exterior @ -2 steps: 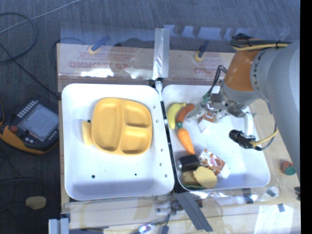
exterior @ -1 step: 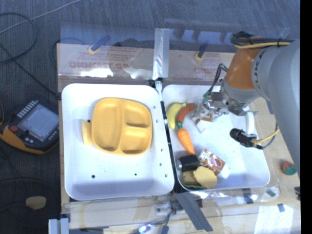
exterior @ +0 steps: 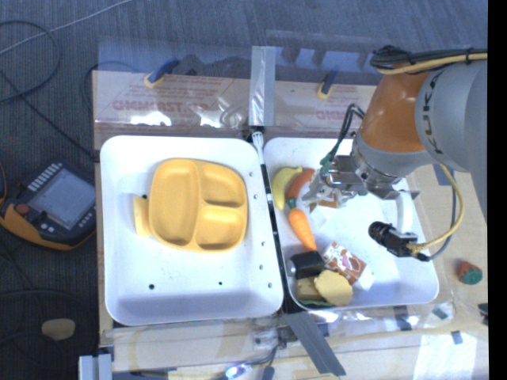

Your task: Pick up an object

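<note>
My gripper hangs low over the upper left part of the right bin, under the arm's orange band. Just to its left lie a yellow banana and a red-orange rounded item, which the gripper is close to or touching. An orange carrot lies right below it. Toward the bin's front are a black item, a red-and-white packet and a pale yellow lump. The arm's body hides the bin's upper right part.
The left bin holds a yellow compartment plate with a pale yellow piece sticking out at its left edge. A black plug on a yellow cable hangs over the right bin. A small red item lies outside at right.
</note>
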Action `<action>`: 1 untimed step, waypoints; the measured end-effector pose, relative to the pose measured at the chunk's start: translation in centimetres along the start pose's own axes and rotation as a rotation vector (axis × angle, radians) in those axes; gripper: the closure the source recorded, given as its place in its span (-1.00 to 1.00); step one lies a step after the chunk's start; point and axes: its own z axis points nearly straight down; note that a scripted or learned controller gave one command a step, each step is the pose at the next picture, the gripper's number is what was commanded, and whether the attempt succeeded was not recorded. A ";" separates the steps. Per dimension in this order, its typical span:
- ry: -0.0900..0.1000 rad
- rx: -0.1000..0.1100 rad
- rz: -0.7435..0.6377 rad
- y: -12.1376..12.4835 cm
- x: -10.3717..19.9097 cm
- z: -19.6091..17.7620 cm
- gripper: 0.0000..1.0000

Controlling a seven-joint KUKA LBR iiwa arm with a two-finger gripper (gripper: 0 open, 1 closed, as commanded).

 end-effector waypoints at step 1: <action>-0.002 -0.002 -0.081 6.5 -5.6 -4.2 1.00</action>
